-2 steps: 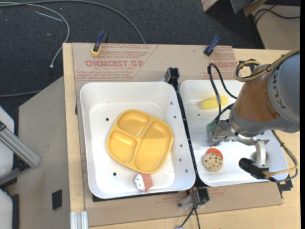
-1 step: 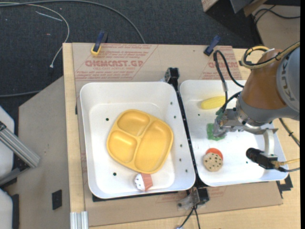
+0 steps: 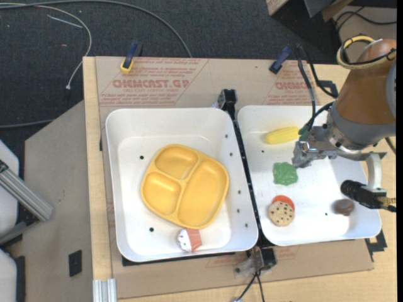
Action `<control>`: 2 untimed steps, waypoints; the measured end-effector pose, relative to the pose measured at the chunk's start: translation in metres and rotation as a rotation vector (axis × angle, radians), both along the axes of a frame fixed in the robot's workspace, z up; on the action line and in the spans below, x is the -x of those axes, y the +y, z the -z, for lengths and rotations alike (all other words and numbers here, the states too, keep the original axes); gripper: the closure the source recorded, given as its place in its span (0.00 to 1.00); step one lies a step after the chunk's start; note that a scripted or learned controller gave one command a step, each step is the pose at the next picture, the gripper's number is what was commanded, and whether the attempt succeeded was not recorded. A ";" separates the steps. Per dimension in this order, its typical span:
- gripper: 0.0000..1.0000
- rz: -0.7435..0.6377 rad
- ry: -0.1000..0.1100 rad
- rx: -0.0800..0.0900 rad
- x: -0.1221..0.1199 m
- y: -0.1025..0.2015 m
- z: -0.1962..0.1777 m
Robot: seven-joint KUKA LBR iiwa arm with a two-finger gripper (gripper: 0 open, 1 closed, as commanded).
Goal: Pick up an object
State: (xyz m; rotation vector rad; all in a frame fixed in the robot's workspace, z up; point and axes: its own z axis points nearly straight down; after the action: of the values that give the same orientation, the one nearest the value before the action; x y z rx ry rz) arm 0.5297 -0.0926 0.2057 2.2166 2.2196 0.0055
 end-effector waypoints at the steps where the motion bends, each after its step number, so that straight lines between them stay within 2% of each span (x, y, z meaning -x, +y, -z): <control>1: 1.00 0.000 0.003 0.000 -0.001 0.000 -0.011; 2: 1.00 -0.003 0.005 -0.002 -0.012 0.047 -0.007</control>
State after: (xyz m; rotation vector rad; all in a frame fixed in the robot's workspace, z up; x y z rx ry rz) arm 0.5422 -0.0452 0.2127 2.2160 2.2268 0.0025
